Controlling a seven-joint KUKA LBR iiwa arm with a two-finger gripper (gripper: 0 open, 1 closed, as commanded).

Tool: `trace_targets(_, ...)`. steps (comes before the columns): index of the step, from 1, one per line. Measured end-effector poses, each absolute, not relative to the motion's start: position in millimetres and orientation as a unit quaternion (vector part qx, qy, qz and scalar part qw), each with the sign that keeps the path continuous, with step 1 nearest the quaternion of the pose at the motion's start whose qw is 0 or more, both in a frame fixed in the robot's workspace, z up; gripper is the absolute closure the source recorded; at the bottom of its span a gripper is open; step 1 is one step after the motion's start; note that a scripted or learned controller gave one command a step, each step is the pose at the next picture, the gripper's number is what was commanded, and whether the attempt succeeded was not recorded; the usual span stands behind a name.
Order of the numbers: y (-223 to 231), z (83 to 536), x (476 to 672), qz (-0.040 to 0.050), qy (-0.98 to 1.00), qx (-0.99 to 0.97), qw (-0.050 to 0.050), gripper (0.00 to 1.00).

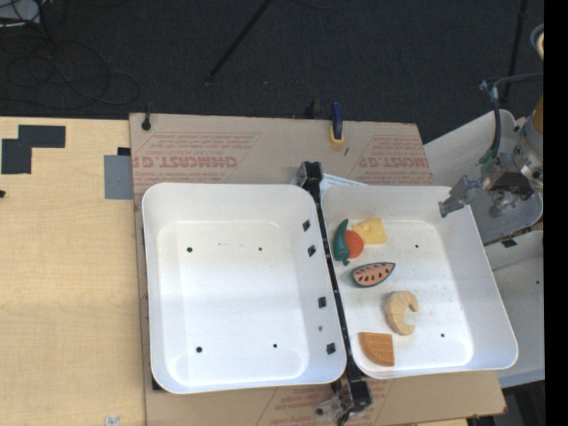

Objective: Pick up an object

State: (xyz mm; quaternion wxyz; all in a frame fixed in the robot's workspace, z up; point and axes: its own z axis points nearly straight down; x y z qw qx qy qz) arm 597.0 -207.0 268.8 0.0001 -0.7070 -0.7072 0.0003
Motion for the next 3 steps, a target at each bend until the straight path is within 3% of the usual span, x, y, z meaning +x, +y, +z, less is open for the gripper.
trace_targets(1, -137, 166, 564.6, 0.0029, -0.709, -0.705, 0.008, 0.0)
trace_targets(2, -120, 84, 522.4, 0.0011, -0.707, -0.707, 0.002, 0.0)
trace_targets(3, -123, 98, 524.2, 0.0005, -0.705, -0.709, 0.002, 1.0)
